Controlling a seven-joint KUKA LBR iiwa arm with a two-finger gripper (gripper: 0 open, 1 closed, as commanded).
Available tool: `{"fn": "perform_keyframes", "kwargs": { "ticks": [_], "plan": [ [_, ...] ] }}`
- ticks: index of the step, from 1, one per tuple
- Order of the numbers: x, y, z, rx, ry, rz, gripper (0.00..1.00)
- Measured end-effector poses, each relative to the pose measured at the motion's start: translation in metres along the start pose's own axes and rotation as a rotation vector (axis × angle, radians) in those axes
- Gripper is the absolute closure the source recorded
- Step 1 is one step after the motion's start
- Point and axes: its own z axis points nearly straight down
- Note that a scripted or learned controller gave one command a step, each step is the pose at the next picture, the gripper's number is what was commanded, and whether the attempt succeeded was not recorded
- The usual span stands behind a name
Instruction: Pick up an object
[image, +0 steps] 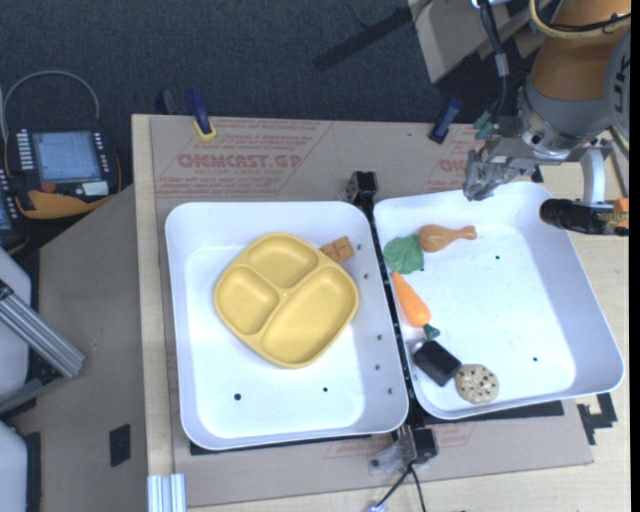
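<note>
My gripper (484, 187) hangs above the far edge of the right bin (545, 300), with nothing visible between its fingers. Below and left of it lies a tan chicken drumstick (446, 236). A green leafy piece (404, 253) rests by the bin's left wall, with an orange carrot (411, 300) just in front of it. Nearer the front edge sit a small black block (436, 361) and a round speckled cookie (476, 383). In the left bin (210, 400) lies a yellow divided plate (286, 298), with a small brown cracker (337, 248) at its far right rim.
The two bins meet at a central ridge with a black clamp (361, 186) at the far end. Brown cardboard (260, 155) lies under the bins. A handheld pendant (60, 165) sits off the bench at the far left. The right bin's middle and right side are bare.
</note>
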Motion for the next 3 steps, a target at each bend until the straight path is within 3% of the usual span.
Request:
{"fn": "perform_keyframes", "kwargs": {
  "ticks": [2, 3],
  "plan": [
    [0.113, -0.028, 0.024, 0.002, 0.000, 0.000, 1.00],
    [0.167, -0.047, 0.017, 0.001, 0.002, -0.002, 1.00]
  ]
}}
